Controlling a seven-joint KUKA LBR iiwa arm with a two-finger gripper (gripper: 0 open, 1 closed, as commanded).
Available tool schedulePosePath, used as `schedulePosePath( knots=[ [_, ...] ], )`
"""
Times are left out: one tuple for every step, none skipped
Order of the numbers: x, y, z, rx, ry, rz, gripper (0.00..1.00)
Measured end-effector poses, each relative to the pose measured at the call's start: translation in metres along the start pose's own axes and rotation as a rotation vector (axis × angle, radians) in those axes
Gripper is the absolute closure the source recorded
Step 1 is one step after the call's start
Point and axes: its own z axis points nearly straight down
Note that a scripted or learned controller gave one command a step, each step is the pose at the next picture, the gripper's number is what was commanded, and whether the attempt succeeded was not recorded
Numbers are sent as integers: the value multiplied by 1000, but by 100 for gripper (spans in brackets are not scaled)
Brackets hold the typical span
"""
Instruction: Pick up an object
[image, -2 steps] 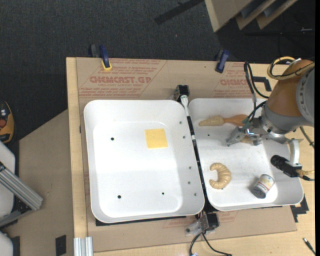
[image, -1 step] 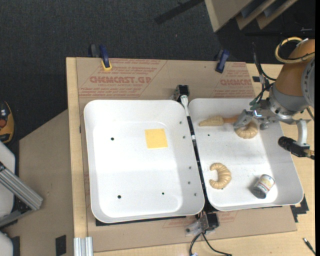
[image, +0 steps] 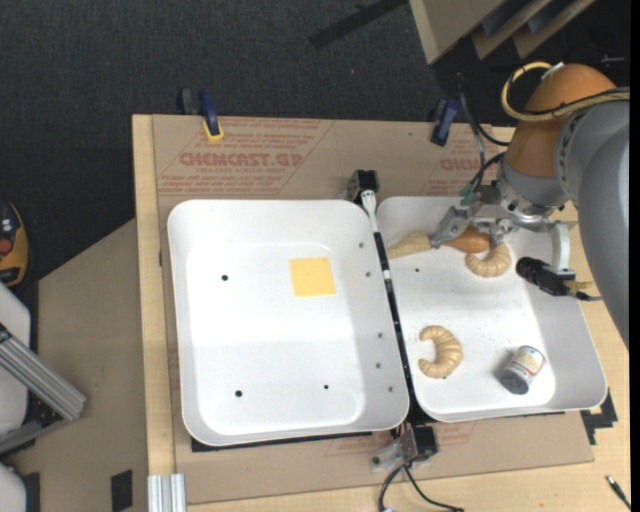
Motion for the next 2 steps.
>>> schedulePosePath(
  knots=[
    [-4, -4, -10, 14, 0, 2, 100],
    [101, -23, -112, -10, 8, -2, 100]
  ],
)
